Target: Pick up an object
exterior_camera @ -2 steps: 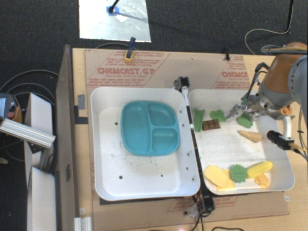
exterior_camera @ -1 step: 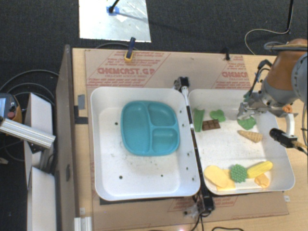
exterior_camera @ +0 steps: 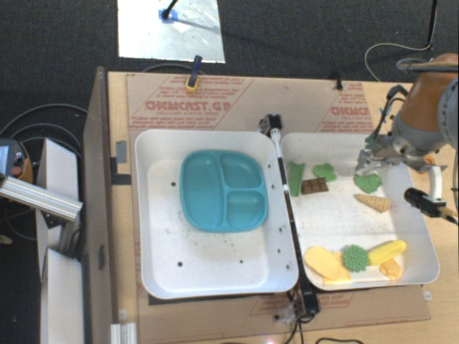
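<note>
The right bin (exterior_camera: 412, 224) holds several toy foods. A green leafy piece (exterior_camera: 368, 184) lies near the bin's back right, with a tan cone (exterior_camera: 374, 203) just in front of it. My gripper (exterior_camera: 367, 165) hangs at the leafy piece's far edge, right over it; whether they touch is unclear. Further left sit a brown chocolate bar (exterior_camera: 314, 186), a small green piece (exterior_camera: 324, 170) and a long green strip (exterior_camera: 295, 178). Along the front lie a yellow slice (exterior_camera: 323, 262), a green broccoli (exterior_camera: 354, 258), a yellow corn cob (exterior_camera: 387, 250) and an orange piece (exterior_camera: 391, 268).
The left bin (exterior_camera: 161, 264) carries a teal divided plate (exterior_camera: 223, 190). A raised divider (exterior_camera: 285, 199) runs between the bins. The arm (exterior_camera: 429, 113) reaches in over the right bin's far right corner, with a black part (exterior_camera: 424, 201) sticking out over its right rim.
</note>
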Controlling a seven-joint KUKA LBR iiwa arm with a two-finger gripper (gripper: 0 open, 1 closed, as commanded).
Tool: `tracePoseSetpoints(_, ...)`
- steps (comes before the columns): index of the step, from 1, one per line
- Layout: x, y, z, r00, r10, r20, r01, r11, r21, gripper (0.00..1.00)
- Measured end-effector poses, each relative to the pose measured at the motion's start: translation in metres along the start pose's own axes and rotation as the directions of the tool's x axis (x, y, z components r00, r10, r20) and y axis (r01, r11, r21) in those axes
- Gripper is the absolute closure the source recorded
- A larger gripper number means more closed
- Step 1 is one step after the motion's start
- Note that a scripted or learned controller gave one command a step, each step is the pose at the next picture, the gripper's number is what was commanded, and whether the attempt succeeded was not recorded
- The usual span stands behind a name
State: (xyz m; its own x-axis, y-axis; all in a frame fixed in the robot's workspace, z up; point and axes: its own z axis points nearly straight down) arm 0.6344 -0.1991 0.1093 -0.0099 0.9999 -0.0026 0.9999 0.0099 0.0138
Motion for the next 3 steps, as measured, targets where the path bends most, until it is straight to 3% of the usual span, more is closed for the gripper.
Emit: tracePoseSetpoints(3,0.0,0.004,-0.033,1.0,-0.008,0.001,0.008,1.0,-0.011,1.0)
